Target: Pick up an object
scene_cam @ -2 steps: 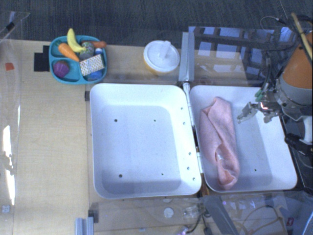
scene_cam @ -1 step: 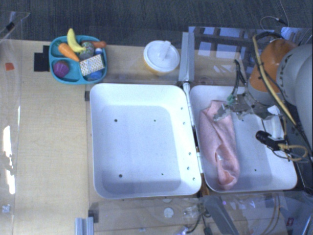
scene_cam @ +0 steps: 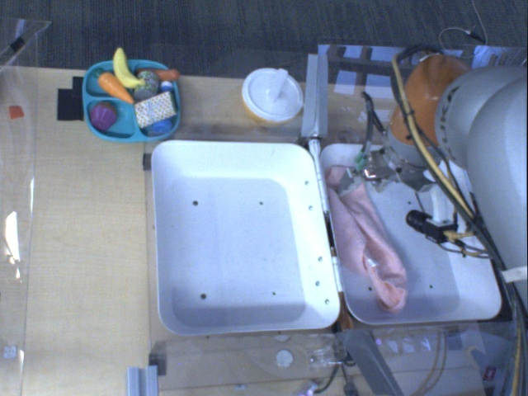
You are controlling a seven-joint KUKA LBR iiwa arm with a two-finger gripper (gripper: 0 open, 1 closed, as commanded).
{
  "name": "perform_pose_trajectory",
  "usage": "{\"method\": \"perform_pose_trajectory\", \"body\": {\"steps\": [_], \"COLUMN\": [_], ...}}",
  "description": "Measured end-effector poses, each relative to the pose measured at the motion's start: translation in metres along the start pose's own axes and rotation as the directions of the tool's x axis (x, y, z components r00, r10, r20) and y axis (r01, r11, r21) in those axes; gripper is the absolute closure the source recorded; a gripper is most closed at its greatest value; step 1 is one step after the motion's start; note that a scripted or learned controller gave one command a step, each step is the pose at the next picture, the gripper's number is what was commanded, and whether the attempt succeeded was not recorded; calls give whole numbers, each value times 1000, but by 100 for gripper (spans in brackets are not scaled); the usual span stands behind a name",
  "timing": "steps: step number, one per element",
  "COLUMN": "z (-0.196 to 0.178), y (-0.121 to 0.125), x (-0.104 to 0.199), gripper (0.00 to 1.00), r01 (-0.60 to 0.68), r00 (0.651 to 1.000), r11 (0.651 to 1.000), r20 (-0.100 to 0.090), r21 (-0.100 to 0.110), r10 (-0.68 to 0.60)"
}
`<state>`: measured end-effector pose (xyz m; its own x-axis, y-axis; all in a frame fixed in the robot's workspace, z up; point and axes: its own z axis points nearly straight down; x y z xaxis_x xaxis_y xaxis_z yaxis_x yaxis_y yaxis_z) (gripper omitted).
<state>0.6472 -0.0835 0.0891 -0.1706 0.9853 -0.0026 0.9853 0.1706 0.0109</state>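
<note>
The pink cloth (scene_cam: 369, 236) lies in the right bin (scene_cam: 462, 299), strung out along that bin's left wall from about 11 o'clock down to 6 o'clock, its upper end bunched and its lower end folded into a rounded lump. It is the only loose thing in either bin, so it is presumably what the task means by an object. The gripper (scene_cam: 368, 165) is low over the bin's 11 o'clock corner, right at the bunched upper end of the cloth, and that placing makes sense: a raised fold gives two fingers something to close on, where the flat stretch lower down would offer little. Whether the hand is spread or pressed together cannot be told; metal parts and cables crowd that spot, and no cloth can be made out between anything there, so I would not call it held. The arm (scene_cam: 487, 130) covers the bin's 1 to 3 o'clock side, with yellow and black cables looping down toward the bin's middle. The left bin (scene_cam: 239, 159) has only its bare floor, likely kept as the place to drop things later. Off at 10 o'clock on the bench, well apart from both bins, a blue tray (scene_cam: 92, 130) holds toy food, and a white cup (scene_cam: 272, 95) stands at 12 o'clock just beyond the left bin; both look like bystanders set out of reach. The grasp seems about to be tried, not yet done.
</note>
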Motion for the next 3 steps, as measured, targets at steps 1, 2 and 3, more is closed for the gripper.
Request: {"method": "perform_pose_trajectory", "body": {"steps": [1,2,3], "z": [-13,-13,-1], "y": [3,3,-44], "x": [1,1,-8], "gripper": [100,0,0], "r01": [3,3,31], "r00": [1000,1000,1000], "r11": [1000,1000,1000], "r20": [1,1,0], "r21": [-7,-7,-1], "r10": [-3,-3,-31]}}
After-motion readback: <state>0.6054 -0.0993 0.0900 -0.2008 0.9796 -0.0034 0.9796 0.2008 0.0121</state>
